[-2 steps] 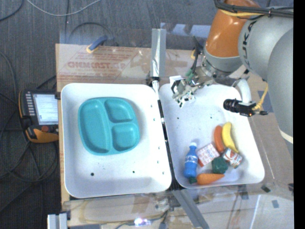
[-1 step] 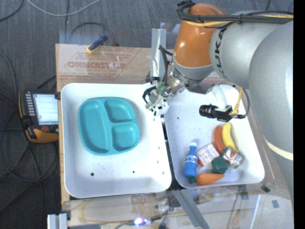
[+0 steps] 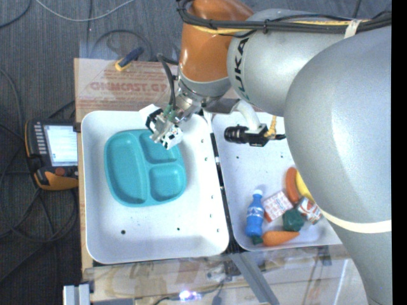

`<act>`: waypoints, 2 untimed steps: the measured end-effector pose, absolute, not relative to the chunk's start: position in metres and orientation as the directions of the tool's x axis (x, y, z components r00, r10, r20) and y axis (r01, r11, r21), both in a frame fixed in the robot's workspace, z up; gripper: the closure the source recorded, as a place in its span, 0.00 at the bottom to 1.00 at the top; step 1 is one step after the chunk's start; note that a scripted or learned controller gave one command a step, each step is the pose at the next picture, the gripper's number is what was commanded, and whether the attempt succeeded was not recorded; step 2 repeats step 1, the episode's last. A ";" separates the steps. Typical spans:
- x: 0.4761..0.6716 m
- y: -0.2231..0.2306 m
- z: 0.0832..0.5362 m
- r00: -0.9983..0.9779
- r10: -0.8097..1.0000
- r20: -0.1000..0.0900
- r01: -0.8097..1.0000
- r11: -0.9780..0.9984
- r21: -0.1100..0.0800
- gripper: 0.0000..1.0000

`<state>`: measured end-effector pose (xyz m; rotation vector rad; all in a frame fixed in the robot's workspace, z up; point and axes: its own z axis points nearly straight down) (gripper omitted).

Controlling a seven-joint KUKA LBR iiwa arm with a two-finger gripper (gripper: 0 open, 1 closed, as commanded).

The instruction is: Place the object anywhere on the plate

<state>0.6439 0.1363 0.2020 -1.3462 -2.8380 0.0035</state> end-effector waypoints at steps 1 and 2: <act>0.644 0.136 0.202 -0.633 0.775 0.000 0.775 0.633 -0.002 0.00; 0.644 0.136 0.202 -0.633 0.775 0.000 0.775 0.633 -0.002 0.00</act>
